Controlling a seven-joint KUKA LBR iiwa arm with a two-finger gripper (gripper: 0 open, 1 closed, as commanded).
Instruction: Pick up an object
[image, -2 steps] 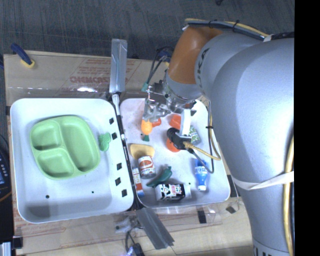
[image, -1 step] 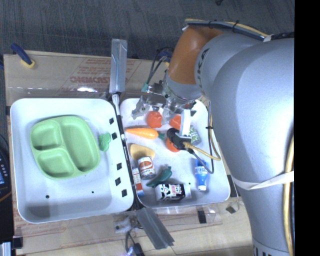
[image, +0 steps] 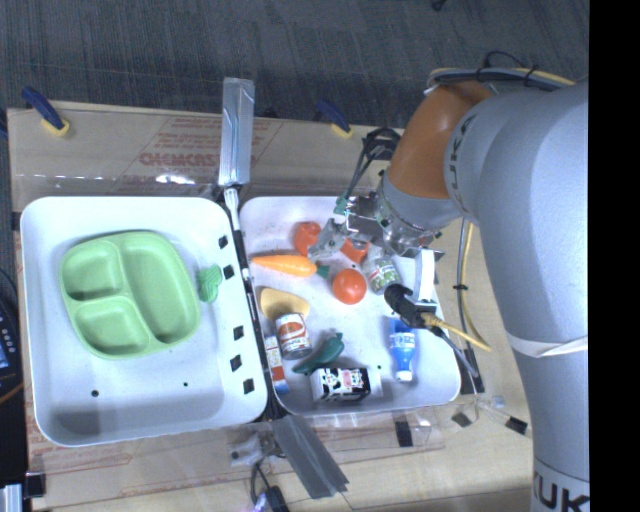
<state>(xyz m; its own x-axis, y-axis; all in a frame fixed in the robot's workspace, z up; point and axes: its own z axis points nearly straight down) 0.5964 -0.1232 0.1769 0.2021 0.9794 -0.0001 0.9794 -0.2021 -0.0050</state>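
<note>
The right bin (image: 440, 385) holds several small items. Among them are a red tomato (image: 348, 286), an orange carrot (image: 285, 265), an orange-red ball (image: 306, 236) and a yellow wedge (image: 283, 301). A small can (image: 292, 335), a dark green piece (image: 325, 350), a black-and-white carton (image: 341, 382) and a blue bottle (image: 403, 352) are there too. My gripper (image: 347, 238) is low over the back of this bin, right beside the orange-red ball and just above the tomato. The wrist hides what lies under it.
The left bin (image: 40, 400) holds a green divided plate (image: 128, 292) and a small green object (image: 209, 283) by its right wall. A metal divider (image: 236, 130) runs between the bins. The grey arm (image: 520, 200) covers the right bin's right side.
</note>
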